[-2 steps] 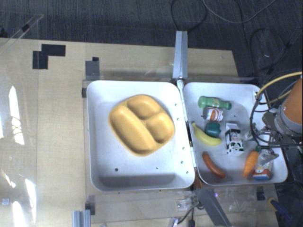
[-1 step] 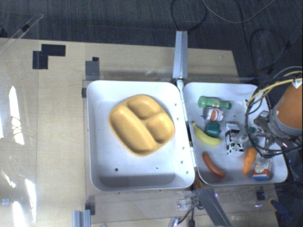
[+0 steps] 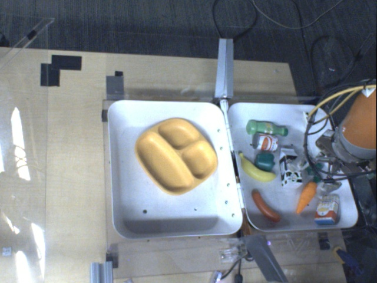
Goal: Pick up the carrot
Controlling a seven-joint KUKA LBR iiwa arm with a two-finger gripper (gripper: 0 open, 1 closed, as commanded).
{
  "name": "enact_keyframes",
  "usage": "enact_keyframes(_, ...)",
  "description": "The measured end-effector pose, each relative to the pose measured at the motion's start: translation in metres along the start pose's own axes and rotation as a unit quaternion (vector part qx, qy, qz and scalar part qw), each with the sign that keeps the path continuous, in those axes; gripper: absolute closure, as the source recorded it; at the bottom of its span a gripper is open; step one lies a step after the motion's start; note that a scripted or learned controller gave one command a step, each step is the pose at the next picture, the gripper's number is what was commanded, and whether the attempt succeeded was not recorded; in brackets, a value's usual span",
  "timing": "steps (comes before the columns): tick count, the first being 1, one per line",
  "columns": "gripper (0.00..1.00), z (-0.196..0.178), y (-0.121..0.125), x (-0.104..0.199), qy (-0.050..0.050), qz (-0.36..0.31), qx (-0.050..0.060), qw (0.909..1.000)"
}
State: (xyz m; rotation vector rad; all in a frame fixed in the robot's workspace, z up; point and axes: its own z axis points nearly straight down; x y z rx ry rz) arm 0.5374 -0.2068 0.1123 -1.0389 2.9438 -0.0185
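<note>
Orange and tapered, the carrot [image 3: 305, 197] lies tilted in the right bin [image 3: 352, 217] near its front right corner, just beside a small carton [image 3: 326, 210] and well apart from a red sausage [image 3: 265, 206] toward the front left. The gripper [image 3: 323, 171] hangs just above the carrot's upper end; how it is set cannot be told. The left bin [image 3: 123, 217] holds a yellow divided dish [image 3: 176, 154].

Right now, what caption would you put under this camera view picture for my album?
Robot end effector hovering by the carrot in the right bin, with a yellow divided plate in the left bin.
</note>
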Motion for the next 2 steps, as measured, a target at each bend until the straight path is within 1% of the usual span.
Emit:
enact_keyframes(1, 0.0, 0.002, 0.007, 0.01, -0.013, -0.094, 0.021, 0.9953)
enact_keyframes(2, 1.0, -0.013, 0.005, 0.005, -0.017, -0.094, 0.026, 0.9951)
